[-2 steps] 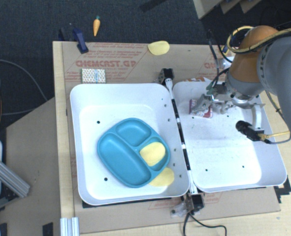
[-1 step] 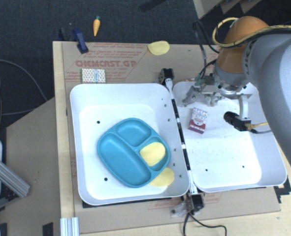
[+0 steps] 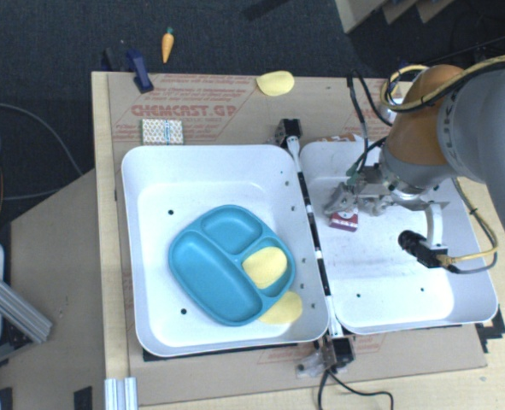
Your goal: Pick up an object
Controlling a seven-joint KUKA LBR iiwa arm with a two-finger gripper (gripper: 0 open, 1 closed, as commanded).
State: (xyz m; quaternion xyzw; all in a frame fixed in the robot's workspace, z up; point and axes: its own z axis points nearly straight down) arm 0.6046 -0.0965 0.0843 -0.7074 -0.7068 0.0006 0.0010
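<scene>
My gripper (image 3: 351, 198) is low in the right bin (image 3: 406, 306), close to that bin's left wall, with the grey arm and its orange band (image 3: 423, 118) reaching in from the right. A small red and white object (image 3: 346, 221) lies on the bin floor just in front of the gripper tip, touching or nearly touching it; nothing shows as lifted. In the left bin (image 3: 149, 186) a blue divided plate (image 3: 214, 267) holds a yellow piece (image 3: 266, 266). A second yellow piece (image 3: 282, 309) lies by the plate's near edge.
On the bench behind the bins lie a yellow lump (image 3: 275, 83), a patterned packet (image 3: 162, 131) and a blue item (image 3: 137, 70). A black clamp (image 3: 288, 131) sits where the bins meet. Cables and a black connector (image 3: 419, 248) hang from the arm over the right bin.
</scene>
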